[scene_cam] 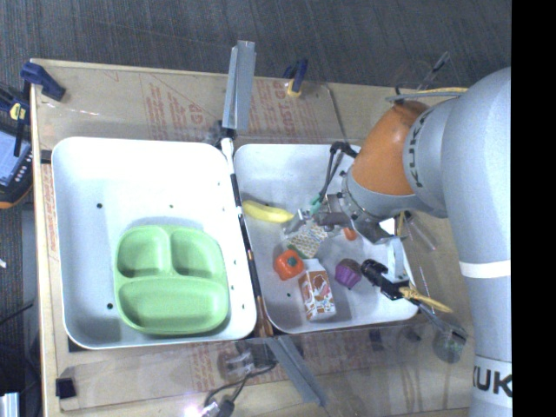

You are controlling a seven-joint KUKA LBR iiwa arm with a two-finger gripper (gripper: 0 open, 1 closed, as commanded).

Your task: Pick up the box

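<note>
The box (318, 294) lies near the front wall of the right bin (287, 324), untouched; the claw (314, 224) hangs beyond it by the banana (267, 212), its opening impossible to tell; approach step, so it must next come toward the box and descend.

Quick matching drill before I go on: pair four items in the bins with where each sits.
Things:
1. green tray
2. banana
3. box
4. purple cup

Places:
A. right bin, near its front wall
B. left bin
C. right bin, just right of the box
D. right bin, by the divider, behind the orange toy

Pairs: 1-B, 2-D, 3-A, 4-C
</note>
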